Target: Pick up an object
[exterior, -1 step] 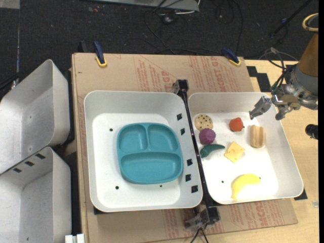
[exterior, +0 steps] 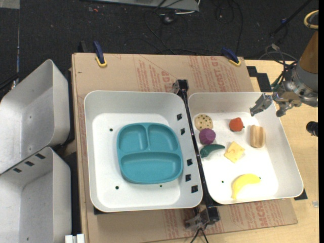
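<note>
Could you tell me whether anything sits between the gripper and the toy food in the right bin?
Nothing visible does. The gripper hangs at the upper right corner of the right bin, with bare bin floor between it and the nearest pieces, the red tomato and the hot dog. Neither piece is covered or stacked.

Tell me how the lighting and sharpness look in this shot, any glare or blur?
Camera view: even, soft overhead light, with faint shadows under the yellow plastic banana and the teal divided plastic plate; mild bright wash on the right white bin's floor, no hard glare; the grey two-finger end effector looks slightly soft, the toy foods reasonably sharp; the dark floor beyond the bench is dim.
</note>
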Robot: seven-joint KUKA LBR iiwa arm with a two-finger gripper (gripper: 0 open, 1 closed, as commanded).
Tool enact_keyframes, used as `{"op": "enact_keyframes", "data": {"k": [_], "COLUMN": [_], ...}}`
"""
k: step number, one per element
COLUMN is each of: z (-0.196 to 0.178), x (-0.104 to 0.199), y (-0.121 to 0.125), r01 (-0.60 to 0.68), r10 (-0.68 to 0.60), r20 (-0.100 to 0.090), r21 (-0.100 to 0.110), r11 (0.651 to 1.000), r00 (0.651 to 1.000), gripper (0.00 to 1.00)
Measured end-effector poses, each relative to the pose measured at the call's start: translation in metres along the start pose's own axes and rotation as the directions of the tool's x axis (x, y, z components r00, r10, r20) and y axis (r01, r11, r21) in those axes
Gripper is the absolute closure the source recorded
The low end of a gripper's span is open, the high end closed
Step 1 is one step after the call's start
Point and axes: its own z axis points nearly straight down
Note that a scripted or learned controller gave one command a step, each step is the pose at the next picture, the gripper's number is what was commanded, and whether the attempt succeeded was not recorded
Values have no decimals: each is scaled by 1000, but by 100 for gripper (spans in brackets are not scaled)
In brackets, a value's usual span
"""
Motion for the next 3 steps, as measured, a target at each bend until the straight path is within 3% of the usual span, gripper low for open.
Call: {"op": "enact_keyframes", "data": {"k": [2,3], "z": [103,124], "x": [11,11], "y": [13,15], "r01": [3,3], "r10": [-3,-3], "r20": [-2,3], "r21": [4,-3], "r11": [1000,1000], "r00": [1000,1000], "gripper": [0,0]}}
